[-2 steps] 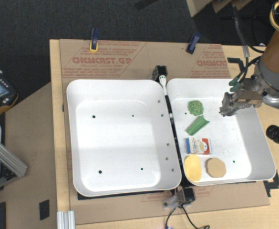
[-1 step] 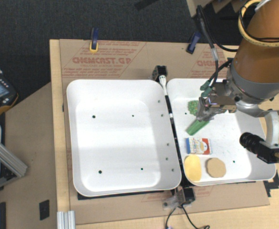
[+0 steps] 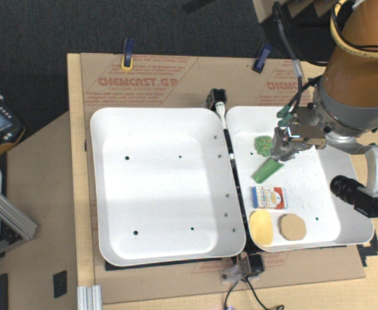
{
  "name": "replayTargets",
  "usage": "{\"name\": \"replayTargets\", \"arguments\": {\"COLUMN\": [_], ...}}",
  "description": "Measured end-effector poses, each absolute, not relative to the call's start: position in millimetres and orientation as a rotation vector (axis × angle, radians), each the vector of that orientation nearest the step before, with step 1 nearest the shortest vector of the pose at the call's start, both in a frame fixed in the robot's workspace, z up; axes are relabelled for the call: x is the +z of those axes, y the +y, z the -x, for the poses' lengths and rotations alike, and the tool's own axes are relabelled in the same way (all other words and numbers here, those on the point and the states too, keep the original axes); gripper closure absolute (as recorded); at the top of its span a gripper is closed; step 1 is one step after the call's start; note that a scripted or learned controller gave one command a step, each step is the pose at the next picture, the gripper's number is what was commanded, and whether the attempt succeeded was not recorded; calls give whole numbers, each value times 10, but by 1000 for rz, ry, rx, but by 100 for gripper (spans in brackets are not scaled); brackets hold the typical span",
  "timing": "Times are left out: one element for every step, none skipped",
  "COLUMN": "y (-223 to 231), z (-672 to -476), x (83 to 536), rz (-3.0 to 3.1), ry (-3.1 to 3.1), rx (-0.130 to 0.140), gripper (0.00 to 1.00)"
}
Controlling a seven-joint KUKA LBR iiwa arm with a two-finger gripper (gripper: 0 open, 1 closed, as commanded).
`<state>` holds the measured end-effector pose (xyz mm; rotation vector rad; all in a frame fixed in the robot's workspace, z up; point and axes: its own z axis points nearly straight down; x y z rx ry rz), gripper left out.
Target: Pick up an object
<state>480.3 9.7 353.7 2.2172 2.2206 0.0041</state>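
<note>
The right bin [image 3: 324,173] holds several objects. A green bushy piece [image 3: 262,144] lies near its left wall. Just below it a green elongated piece [image 3: 265,171] lies at a slant. Further down are a small white packet with blue and red print [image 3: 268,197], a yellow round piece [image 3: 261,228] and a tan round disc [image 3: 293,227]. My gripper [image 3: 283,151] hangs low over the upper right end of the green elongated piece, right beside the bushy piece. Whether it touches either one is hidden by its own body.
The left bin [image 3: 163,192] sits beside the right one, with a black divider strip [image 3: 231,163] between them. Both rest on a cardboard sheet [image 3: 169,73] held by blue clips at the back. The arm's grey and orange body [image 3: 360,63] overhangs the right bin's far right.
</note>
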Motion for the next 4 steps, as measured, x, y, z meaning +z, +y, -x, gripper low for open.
{"name": "replayTargets", "arguments": {"y": [99, 521, 98, 413], "z": [-4810, -4981, -4780, -4799], "x": [3639, 4250, 3703, 4177], "rz": [-2216, -2212, -2230, -2214], "ry": [2220, 2224, 2220, 2223], "rx": [6, 12, -9, 9], "gripper": [100, 100, 100, 100]}}
